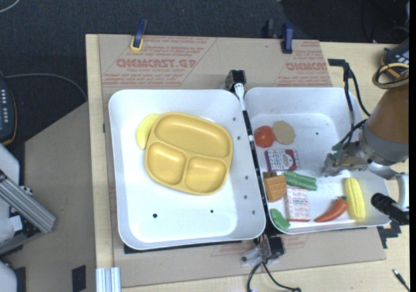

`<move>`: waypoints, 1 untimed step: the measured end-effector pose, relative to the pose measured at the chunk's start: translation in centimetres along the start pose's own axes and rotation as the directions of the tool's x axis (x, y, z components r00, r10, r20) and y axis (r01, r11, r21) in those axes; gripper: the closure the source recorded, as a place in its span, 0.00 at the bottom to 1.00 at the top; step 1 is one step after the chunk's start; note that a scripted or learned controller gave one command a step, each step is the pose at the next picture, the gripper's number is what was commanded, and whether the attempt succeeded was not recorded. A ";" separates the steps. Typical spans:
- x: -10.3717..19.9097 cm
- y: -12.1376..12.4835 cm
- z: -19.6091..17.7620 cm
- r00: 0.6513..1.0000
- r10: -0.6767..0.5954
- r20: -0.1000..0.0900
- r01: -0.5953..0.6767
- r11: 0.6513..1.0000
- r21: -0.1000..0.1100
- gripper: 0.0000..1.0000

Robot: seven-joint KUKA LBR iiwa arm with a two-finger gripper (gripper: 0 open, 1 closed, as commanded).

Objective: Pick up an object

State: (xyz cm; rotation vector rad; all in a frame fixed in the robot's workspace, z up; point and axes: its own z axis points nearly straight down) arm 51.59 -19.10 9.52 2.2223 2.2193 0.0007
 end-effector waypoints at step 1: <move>-0.9 0.2 -6.1 1.000 -0.001 0.003 0.001 1.000 -0.006 1.00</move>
